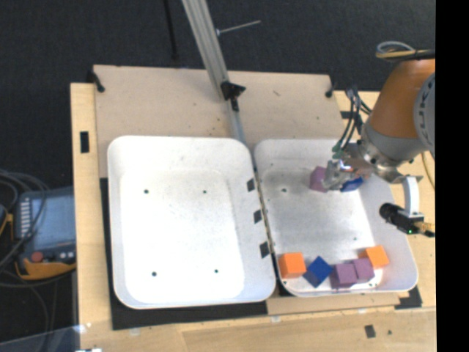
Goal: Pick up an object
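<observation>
My gripper (pixel 338 177) hangs low over the upper part of the right bin (pixel 308 226), reaching in from the right. A purple block (pixel 318 178) lies right against its left side. A blue piece (pixel 354 185) peeks out on its right side. The wrist hides whether either one is gripped. Along the bin's near edge lie an orange block (pixel 292 264), a blue block (pixel 318 271), two purple blocks (pixel 344 275) (pixel 363 269) and another orange block (pixel 377 256).
The left bin (pixel 183 218) sits beside the right one, with a dark divider between them. A metal pole (pixel 209 42) slants up from the back of the bench. A black fitting (pixel 399 217) sticks out at the right bin's right rim.
</observation>
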Motion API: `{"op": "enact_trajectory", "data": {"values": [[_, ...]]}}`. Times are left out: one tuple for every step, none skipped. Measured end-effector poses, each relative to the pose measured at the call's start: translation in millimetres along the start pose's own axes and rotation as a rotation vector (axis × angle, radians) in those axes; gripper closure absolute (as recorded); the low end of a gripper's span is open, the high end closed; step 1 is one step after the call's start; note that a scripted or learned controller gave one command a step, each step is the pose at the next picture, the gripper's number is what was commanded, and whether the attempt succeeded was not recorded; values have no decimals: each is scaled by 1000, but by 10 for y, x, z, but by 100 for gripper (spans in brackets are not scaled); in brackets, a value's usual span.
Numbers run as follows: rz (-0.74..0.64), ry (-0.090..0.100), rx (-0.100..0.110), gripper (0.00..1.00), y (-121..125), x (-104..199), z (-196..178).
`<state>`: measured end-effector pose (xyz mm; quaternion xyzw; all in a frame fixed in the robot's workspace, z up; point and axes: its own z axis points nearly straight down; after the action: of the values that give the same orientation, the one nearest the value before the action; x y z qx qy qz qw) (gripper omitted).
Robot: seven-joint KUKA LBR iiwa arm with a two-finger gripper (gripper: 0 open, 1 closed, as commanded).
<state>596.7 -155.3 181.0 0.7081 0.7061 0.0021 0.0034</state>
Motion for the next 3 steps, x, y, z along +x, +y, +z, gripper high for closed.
{"op": "enact_trajectory", "data": {"values": [[-6,0,0,100,22,-16,-547],[-7,0,0,100,41,-28,-1048],[-8,1,7,100,91,471,-994]]}}
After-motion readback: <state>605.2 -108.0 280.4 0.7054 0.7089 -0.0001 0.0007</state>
